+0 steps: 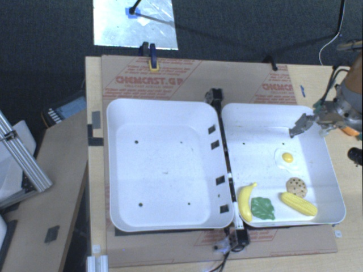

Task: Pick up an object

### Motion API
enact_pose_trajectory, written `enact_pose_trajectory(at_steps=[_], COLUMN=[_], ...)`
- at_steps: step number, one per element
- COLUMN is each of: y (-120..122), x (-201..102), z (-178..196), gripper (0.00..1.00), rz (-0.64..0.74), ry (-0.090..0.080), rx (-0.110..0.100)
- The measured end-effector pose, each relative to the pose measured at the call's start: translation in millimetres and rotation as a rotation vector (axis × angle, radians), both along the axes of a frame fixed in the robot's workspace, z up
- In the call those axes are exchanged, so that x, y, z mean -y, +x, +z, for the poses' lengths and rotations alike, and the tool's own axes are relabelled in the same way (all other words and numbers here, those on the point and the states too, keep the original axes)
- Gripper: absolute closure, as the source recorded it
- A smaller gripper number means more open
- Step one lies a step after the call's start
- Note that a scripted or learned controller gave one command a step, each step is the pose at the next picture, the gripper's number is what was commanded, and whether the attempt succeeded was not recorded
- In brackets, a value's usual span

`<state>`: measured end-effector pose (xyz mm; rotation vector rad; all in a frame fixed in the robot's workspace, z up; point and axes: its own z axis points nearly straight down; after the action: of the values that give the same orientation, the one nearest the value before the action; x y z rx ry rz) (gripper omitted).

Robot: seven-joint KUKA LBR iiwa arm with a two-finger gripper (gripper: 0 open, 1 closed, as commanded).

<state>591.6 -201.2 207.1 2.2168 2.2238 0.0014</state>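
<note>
While our gripper hovers over the right bin, its finger state beyond telling, we should descend straight onto the corn cob near the front wall and close across its long axis, which runs from upper left to lower right.

two shallow white plastic bins, left one, right one, one yellow toy banana, one yellow corn cob, one green leafy toy piece, one round tan cookie, one white fried egg with yellow yolk
</note>
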Motion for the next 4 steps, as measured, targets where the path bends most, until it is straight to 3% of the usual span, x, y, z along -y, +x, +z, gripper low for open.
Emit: enact_pose_trajectory(at_steps=[1,3,4], y=[-43,-89,-106], x=[-80,-218,-147], z=[110,277,206], gripper=[0.00,0.00,0.00], rz=[0.008,0.009,-0.009], ry=[0.002,0.003,-0.001], rx=[0.011,0.010,-0.005])
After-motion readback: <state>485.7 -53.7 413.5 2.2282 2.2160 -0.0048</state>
